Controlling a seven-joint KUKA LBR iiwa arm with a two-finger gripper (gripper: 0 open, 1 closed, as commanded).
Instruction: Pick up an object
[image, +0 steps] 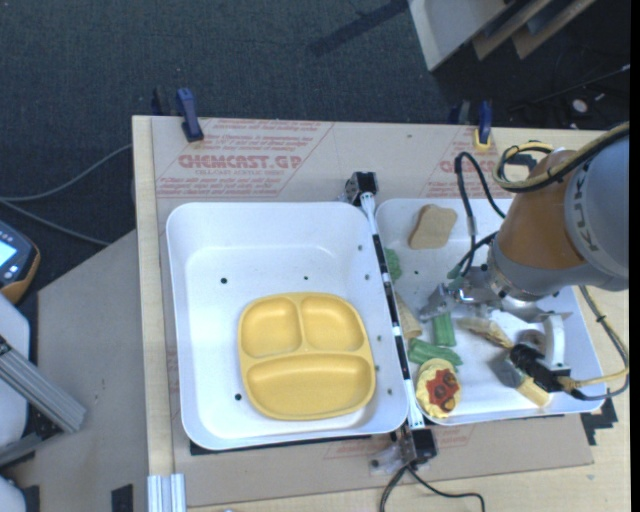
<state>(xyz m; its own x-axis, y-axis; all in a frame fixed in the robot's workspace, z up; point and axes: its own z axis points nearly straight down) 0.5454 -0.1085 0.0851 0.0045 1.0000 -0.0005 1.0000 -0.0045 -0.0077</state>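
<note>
The object most within reach is a green piece (441, 326) lying in the right bin (585, 400), just beside the jaws (455, 296) and near the divider. I cannot tell how the jaws stand. To pick well, I think the arm should come straight down over one piece, away from the neighbouring green piece (433, 352).

My grey arm (600, 215) smooth with a matt sheen, yellow tray (305, 355) glossy plastic, white bins (200, 300) smooth plastic, tan lump (432, 227) perhaps sponge, bench board (250, 160) matt.
</note>
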